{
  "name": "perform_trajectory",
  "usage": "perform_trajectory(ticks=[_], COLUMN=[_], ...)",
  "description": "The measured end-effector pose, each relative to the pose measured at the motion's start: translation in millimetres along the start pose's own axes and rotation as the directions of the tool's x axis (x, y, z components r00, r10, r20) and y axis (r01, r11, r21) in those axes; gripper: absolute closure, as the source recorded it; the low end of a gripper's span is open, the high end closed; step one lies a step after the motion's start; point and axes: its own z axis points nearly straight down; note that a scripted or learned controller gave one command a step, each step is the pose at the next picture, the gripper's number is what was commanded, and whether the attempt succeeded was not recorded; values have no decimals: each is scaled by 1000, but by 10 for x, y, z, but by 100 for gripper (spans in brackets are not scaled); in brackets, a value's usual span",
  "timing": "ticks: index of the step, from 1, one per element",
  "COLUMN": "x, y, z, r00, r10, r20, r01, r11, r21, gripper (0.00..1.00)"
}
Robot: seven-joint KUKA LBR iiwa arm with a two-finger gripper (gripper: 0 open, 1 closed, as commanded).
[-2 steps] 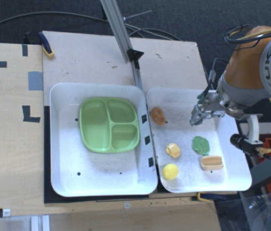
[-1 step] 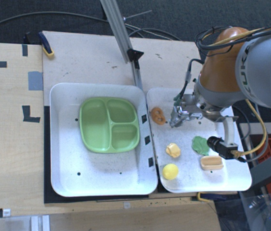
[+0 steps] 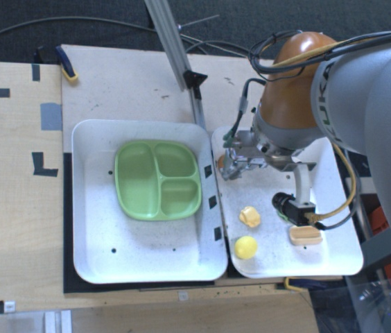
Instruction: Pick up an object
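Starting at the far left, the wooden bench (image 3: 15,207) carries a few dark tape marks, and near its upper edge lies a small blue and yellow clamp (image 3: 66,64). Next comes the left bin (image 3: 88,207), a shallow white tray holding a green divided plate (image 3: 158,180) that lies flat, a little above the bin's middle, its three compartments facing up. A grey metal rail (image 3: 170,37) slants down from the top toward the seam between the two bins. Moving across that seam into the right bin (image 3: 341,252), my gripper (image 3: 231,166) hangs low over the bin's upper left corner, close to the dividing wall; how my gripper is set I cannot tell, since my wrist and its orange band (image 3: 299,82) cover most of it from above. Nothing shows pinched there. Below my gripper, well apart from it, a small yellow-orange lump (image 3: 249,217) rests on the bin floor, and just below that sits a yellow ball (image 3: 245,247). Further right, a black fitting on my cable (image 3: 287,207) lies near a tan block (image 3: 305,235), which rests on the bin floor toward the lower right.
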Motion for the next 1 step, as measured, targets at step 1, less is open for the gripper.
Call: perform_trajectory(ticks=[1], x=[559], y=[34], z=[114], r00=[1000], r10=[1], r20=[1], r01=[-1], r11=[1000], r21=[2], gripper=[100])
